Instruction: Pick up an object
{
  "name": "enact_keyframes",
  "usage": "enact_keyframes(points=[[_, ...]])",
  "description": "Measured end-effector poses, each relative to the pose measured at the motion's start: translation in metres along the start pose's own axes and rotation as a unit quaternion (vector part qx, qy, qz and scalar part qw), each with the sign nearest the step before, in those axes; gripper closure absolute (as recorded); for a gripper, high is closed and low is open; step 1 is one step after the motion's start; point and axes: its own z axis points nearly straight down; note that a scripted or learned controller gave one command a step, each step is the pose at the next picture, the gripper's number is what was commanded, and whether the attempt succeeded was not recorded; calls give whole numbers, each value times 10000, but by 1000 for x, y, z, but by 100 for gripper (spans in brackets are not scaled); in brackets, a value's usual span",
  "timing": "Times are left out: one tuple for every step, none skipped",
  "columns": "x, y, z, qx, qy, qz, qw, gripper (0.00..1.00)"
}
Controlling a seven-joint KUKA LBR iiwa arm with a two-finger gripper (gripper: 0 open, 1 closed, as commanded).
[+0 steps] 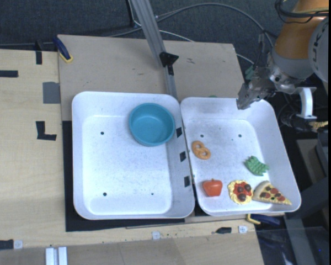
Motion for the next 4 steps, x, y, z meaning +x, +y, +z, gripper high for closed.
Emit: enact_keyframes(points=[[43, -11, 5, -1, -1, 2, 10000, 100], [96, -17, -5, -8, 1, -3, 10000, 100], [144, -32, 3, 2, 0, -2, 10000, 100], [195, -42, -5, -4, 1, -5, 10000, 100]])
